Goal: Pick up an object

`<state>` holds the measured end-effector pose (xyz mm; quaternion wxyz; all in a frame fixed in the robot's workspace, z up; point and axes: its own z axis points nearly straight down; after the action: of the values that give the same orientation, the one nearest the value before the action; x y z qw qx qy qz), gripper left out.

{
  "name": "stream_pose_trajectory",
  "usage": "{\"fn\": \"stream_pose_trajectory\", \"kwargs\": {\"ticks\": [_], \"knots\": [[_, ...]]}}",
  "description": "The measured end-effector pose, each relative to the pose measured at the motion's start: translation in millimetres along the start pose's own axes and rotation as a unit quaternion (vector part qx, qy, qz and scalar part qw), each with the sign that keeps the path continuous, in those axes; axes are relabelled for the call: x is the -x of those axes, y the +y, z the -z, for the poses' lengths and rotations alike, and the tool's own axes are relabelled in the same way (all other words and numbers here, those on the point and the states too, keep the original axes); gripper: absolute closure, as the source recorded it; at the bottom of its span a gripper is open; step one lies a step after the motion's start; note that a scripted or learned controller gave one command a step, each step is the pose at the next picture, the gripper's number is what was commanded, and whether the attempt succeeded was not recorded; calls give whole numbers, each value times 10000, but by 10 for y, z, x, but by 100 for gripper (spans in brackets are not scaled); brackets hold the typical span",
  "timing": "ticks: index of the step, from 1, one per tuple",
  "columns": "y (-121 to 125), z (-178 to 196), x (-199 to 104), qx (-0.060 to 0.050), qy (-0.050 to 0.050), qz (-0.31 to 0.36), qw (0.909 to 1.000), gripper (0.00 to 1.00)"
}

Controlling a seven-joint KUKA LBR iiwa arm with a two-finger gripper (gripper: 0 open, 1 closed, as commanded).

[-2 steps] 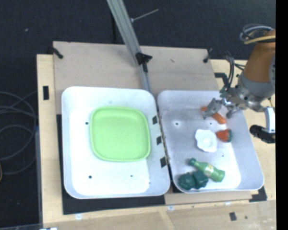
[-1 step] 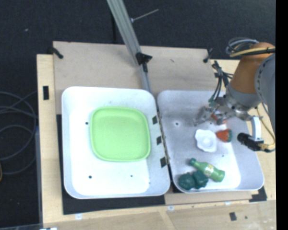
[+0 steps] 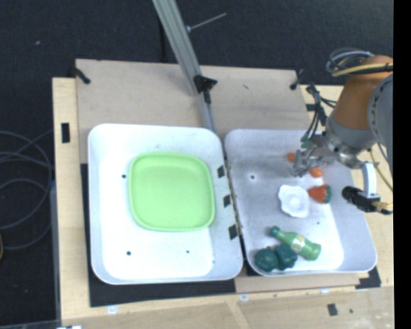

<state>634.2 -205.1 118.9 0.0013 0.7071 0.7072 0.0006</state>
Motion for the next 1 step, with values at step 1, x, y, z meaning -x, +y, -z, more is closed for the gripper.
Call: {"fn": "stream_pose_trajectory", "kwargs": {"ticks": [1], "knots": [[-50,611,-19,15,-1,-1,10000,100]]}}
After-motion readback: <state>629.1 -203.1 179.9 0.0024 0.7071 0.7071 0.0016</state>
